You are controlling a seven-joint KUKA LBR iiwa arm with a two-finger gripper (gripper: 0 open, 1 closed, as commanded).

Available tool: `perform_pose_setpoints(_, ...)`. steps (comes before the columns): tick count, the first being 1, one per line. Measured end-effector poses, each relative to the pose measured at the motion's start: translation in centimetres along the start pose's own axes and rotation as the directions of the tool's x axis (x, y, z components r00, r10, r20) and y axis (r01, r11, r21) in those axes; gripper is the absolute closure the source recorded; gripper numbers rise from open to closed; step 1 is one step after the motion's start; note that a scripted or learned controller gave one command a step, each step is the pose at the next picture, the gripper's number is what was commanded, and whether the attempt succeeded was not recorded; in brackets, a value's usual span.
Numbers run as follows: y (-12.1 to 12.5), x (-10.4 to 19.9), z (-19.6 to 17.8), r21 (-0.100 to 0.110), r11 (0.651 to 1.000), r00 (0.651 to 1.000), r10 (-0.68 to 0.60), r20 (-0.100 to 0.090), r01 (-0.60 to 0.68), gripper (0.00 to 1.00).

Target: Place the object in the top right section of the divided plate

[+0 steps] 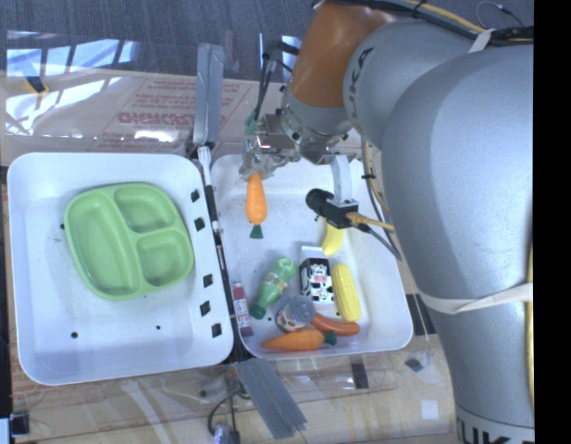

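Orange carrot point(255, 200) apparently between pincer point(256, 166) fingers; "KUKA" lettering partly legible.

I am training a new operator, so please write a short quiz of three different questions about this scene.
1. True or false: the carrot hangs from the gripper above the right bin.
2. Which bin holds the green divided plate? A) left B) right
3. Fill in: the corn cob lies beside the black-and-white ____ toy.

Key: 1 true; 2 A; 3 cow.
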State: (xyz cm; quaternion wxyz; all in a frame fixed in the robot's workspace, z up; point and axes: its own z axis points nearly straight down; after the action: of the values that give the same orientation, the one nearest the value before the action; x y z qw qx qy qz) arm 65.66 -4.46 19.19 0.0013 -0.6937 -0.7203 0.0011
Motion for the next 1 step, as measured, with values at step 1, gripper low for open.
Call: perform_pose_setpoints(1, -6.68, 7.79, -0.58, 0.001, 0.99, 0.99, -0.141, 0.0, 0.141, 1.0)
